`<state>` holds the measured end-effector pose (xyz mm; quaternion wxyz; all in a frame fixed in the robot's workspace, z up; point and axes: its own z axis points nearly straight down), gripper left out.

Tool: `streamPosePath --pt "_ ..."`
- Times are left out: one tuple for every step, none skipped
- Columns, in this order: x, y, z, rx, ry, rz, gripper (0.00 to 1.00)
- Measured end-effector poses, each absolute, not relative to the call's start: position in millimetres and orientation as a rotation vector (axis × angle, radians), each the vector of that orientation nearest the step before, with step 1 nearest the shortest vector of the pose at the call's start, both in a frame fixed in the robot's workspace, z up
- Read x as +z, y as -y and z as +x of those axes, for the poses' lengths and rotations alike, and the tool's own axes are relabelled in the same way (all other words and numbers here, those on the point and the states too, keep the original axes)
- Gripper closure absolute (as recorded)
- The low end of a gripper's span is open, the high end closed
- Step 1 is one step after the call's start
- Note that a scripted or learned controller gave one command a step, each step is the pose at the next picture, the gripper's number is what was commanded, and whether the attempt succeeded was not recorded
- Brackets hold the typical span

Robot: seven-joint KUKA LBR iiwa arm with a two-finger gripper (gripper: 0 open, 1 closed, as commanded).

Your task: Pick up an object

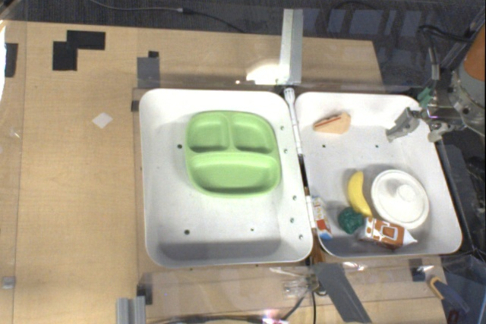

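Bread slice [332, 122] is lying in the right bin's [364, 104] far left corner, long axis running across, while your gripper [402, 125] is hovering just to its right, fingers spread and pinching nothing.

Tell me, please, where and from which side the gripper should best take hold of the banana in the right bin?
Probably across the middle of the banana, coming from above. It lies flat, curved and narrow, so the fingers could close across its width. Its right side sits against the white bowl and the green object lies at its lower end, so the upper half looks freer. The gripper is apart from it, up the bin.
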<state>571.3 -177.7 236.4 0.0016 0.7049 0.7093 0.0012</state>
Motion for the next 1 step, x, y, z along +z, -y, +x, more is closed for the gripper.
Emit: streamPosePath --pt "88.2 139.0 576.5 0.008 -2.549 1.82 0.0"
